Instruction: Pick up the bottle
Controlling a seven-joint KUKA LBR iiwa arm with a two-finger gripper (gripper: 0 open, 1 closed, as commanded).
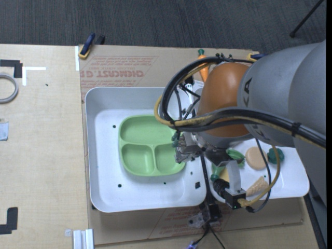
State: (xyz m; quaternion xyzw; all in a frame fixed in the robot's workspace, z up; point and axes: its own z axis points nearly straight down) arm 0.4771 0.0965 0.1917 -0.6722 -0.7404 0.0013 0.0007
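The grey arm point(290, 97) with its orange band point(223, 105) comes in from the right edge of the desk point(41, 154) and covers much of the right-hand bin point(293, 183). Black and tan cables point(171, 95) loop around the wrist and trail down toward the near edge of the desk.

The claw point(182, 150) sits low over the seam between the two bins, at the right rim of a green divided plate point(142, 147). Its dark body and the cables hide the tips, so I cannot tell whether it is apart or together, and nothing is seen clamped in it.

The green plate lies in the left bin point(101, 154), toward that bin's right side, with three compartments facing up.

In the strip of the right bin that shows under the arm lie several small things: a green piece point(234, 155), a round tan piece point(255, 158) just beside it, a teal piece point(275, 153) nearer the right edge, and a pale cone-like piece point(258, 186) near the bin's near rim. They are partly hidden, and I cannot tell which of them, if any, is the bottle.

Both bins rest on a cardboard sheet point(119, 69). A blue clamp point(87, 45) grips its far left corner.
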